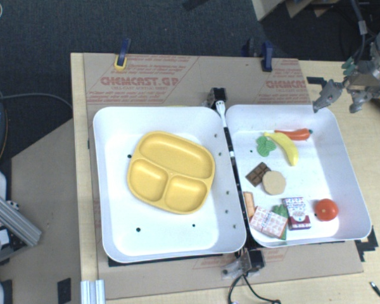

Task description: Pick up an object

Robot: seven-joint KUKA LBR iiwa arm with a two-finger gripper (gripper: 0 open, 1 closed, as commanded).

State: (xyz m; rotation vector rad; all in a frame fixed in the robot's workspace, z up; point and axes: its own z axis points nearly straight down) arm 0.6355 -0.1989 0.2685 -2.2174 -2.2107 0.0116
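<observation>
My gripper hangs past the far right corner of the right bin, fingers apart, holding nothing. The banana lies in that bin (just beside a green toy), near a tomato.

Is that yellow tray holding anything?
Empty. The yellow tray lies in the left bin, its three compartments showing bare yellow.

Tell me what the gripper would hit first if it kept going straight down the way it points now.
Probably the far right rim of the right bin, or the bench just outside it. The gripper hangs over that corner, short of the banana and chili. Its height is unclear from this slanted view.
</observation>
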